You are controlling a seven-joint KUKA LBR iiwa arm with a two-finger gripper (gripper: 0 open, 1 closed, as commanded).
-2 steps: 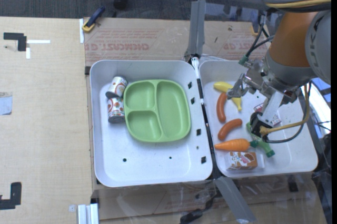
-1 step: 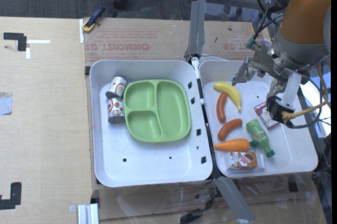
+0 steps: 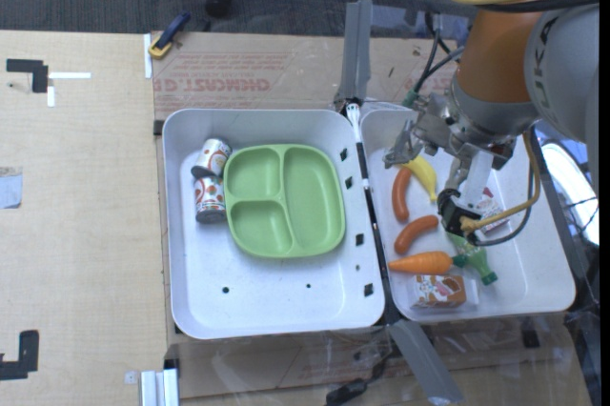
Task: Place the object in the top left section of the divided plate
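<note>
The task does not name its object, and nothing shows plainly in the claw (image 3: 415, 152), so which thing is meant is a judgement. The likeliest are the yellow banana (image 3: 422, 177) and the orange sausage (image 3: 400, 192), which lie side by side at the far left of the right bin (image 3: 543, 292), just under the claw. Both appear to rest on the bin floor. The claw hangs low over them, and the wrist above hides so much that I cannot tell whether it is open or closed, or whether it touches either one.

Nearer in the same bin lie a second sausage (image 3: 416, 231), then a carrot (image 3: 419, 263) and a small brown packet (image 3: 440, 292) at the near wall.

The green divided plate (image 3: 243, 240) sits in the middle of the left bin (image 3: 276, 294), well apart from the claw and across the wall between the bins. Its top left section (image 3: 255, 173), the far-left compartment, shows bare green, as do the other two. Two cans (image 3: 214, 156) lie just beside the plate's left rim.

As I read it, the task is at its start. No object is lifted and nothing has reached the plate. Left to do are a firm grasp, a lift clear of the bin wall, a carry to the left, and a release into the far-left compartment.
</note>
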